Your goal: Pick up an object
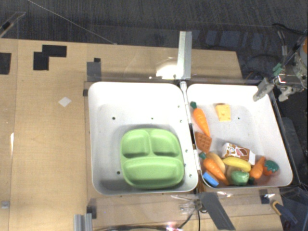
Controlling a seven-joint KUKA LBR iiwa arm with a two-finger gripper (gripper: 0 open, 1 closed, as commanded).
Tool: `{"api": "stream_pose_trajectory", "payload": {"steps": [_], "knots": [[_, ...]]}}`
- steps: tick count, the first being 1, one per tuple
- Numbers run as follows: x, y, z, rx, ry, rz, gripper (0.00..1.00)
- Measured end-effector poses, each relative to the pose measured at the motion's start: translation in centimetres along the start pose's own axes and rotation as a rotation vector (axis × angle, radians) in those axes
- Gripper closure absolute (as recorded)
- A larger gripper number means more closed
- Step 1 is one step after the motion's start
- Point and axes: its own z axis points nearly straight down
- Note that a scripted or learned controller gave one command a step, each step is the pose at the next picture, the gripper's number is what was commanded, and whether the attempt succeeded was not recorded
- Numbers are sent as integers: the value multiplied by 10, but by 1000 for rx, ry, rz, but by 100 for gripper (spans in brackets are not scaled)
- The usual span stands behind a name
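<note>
**End effector at the far right corner, toys crowded in the right bin**

The end effector (272, 88) sits at the upper right corner of the right bin (250, 107), over its rim. Two pale fingers (262, 89) spread apart with nothing between them, so it is open and holds nothing. The rest of the arm is cut off by the right edge.

The carrot (200, 120) lies along the right bin's left wall, its long axis running up and down the view at a slight slant, green top toward the far end and tip toward the near end. A yellow cheese wedge (222, 112) lies apart to its right. Just below the carrot's tip is a brown waffle piece (203, 141).

The near end of the right bin holds a packed cluster: a small printed carton (238, 152), a banana (237, 163), a second orange vegetable (211, 166), a blue piece (210, 178), a green piece (240, 177), and a small carrot-like piece (260, 167) with a green end. These touch and overlap, so their exact shapes are hard to make out.

The left bin (103, 124) holds a green divided plate (151, 157) with three compartments, toward its near side. Both bins rest on the tan worktop (43, 143).
</note>
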Motion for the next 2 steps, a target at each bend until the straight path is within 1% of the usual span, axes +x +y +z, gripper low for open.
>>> {"api": "stream_pose_trajectory", "payload": {"steps": [1, 2], "knots": [[51, -17, 99, 2, 1, 0, 0], [45, 68, 183, -4, 0, 52, 0]]}}
